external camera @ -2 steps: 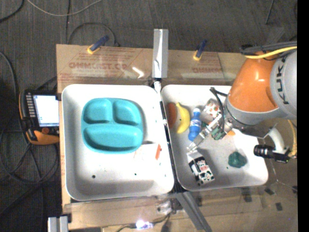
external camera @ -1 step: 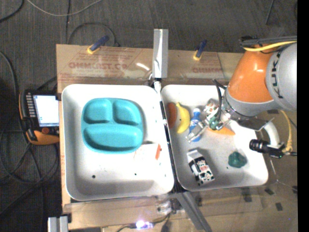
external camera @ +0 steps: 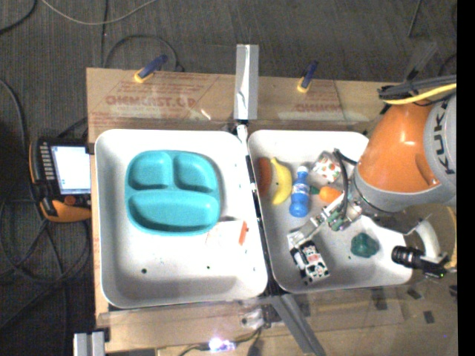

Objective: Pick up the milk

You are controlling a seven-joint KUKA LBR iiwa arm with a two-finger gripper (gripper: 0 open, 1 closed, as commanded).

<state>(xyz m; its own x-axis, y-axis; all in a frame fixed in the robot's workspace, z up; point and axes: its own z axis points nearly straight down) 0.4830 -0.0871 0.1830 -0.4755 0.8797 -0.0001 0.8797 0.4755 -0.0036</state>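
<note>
Camera view, taken from the left: a teal tray point(external camera: 174, 191) with three hollows sits in the left bin point(external camera: 119, 273), and a small orange sliver point(external camera: 243, 233) lies just off the tray's right edge.

Over the wall, in the right bin point(external camera: 386, 277), a banana point(external camera: 280, 180) curls along the far-left side with a blue bottle point(external camera: 299, 193) just beside it. Toward the front of the bin from the bottle lies the milk point(external camera: 310, 260) (I take the small white carton with dark print to be it; nothing else there looks like a carton), flat on its side, its long axis slanting from the upper left down to the lower right.

The gripper point(external camera: 332, 217) hangs just up and to the right of the milk, between the carton and an orange bit point(external camera: 329, 193) near the bottle. Nothing sits between its fingers point(external camera: 320, 221), and how wide they stand I cannot tell from here. A green lump point(external camera: 364, 245) lies to the right of the milk, under the arm.

So the move turns on a short shift: the milk lies down and slightly left of the gripper, near but not under it. I'd judge the fingers need to straddle the carton's narrow width, across that slant.
</note>
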